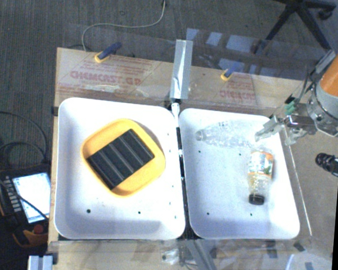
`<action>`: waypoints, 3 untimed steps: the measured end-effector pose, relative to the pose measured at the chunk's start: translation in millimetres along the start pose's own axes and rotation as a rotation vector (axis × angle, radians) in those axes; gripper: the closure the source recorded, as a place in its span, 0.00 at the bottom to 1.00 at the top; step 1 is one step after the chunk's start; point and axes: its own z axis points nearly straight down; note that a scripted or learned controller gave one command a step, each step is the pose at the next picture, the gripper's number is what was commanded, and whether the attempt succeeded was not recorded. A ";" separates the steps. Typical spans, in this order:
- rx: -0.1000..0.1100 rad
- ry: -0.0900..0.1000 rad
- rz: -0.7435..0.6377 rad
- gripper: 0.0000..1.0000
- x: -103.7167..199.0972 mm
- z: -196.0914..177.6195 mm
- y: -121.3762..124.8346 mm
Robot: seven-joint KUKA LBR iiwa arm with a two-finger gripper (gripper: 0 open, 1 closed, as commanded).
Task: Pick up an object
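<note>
Camera view: my jaws (273, 128) hang wide, holding nothing, just above the bottle (259, 174); best drop squarely across its middle.

A bench on a dark carpet

The floor (39, 8) is dark grey carpet. A thin wire (145, 22) curls across it. Black chair legs (297, 13) stand at the top. A small screen (30, 193) lies at the left.

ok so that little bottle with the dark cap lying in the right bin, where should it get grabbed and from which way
Probably across the labelled middle of the small bottle, coming straight down. It lies on its side with the dark cap toward the bin's near edge, so fingers closing across its width should meet its curved sides, well away from the crumpled clear bottle beside it.
</note>
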 end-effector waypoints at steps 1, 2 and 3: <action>0.001 0.000 -0.062 0.00 -16.2 121.0 -18.6; -0.006 0.002 -0.112 0.00 -10.7 147.5 -14.0; -0.021 -0.013 -0.192 0.00 -5.8 151.6 -31.5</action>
